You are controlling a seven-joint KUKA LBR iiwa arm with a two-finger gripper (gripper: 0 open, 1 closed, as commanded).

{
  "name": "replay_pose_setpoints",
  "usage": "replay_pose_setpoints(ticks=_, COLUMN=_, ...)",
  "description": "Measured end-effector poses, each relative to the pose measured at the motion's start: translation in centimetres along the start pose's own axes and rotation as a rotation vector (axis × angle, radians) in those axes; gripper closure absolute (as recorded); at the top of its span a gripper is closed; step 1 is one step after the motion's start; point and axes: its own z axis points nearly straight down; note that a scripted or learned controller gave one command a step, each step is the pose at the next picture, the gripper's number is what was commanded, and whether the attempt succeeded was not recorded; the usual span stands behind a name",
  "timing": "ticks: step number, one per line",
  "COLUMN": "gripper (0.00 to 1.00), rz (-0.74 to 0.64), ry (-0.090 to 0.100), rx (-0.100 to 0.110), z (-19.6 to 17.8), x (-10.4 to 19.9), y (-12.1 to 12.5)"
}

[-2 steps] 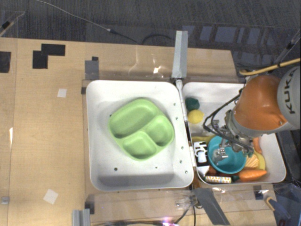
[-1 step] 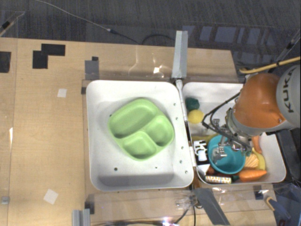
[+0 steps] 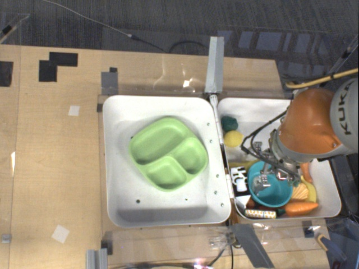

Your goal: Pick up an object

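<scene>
The right bin (image 3: 255, 110) holds several small objects. A teal cup (image 3: 276, 195) lies near its front, and my gripper (image 3: 268, 177) hangs directly over the cup's rim, at or just inside it. The orange wrist band (image 3: 308, 122) covers the bin's right half. A yellow ball (image 3: 233, 138) and a dark green ball (image 3: 228, 122) rest along the bin's left wall. An orange carrot (image 3: 302, 208) lies at the front right, beside a yellow ridged piece (image 3: 304, 191). A black and white item (image 3: 239, 179) sits left of the cup.
The left bin (image 3: 119, 167) holds a light green divided plate (image 3: 168, 153), tilted at its middle. A grey metal post (image 3: 214, 66) stands behind the wall between the two bins. A striped dark piece (image 3: 261, 213) lies against the right bin's front wall.
</scene>
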Motion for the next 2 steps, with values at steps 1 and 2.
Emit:
replay_pose_setpoints(ticks=1, gripper=0.0, rz=0.206, ry=0.001, rx=0.004, z=0.0, x=0.1, y=-0.56)
replay_pose_setpoints(ticks=2, gripper=0.0, rz=0.259, ry=-0.024, rx=0.007, z=-0.33, x=0.95, y=-0.47)
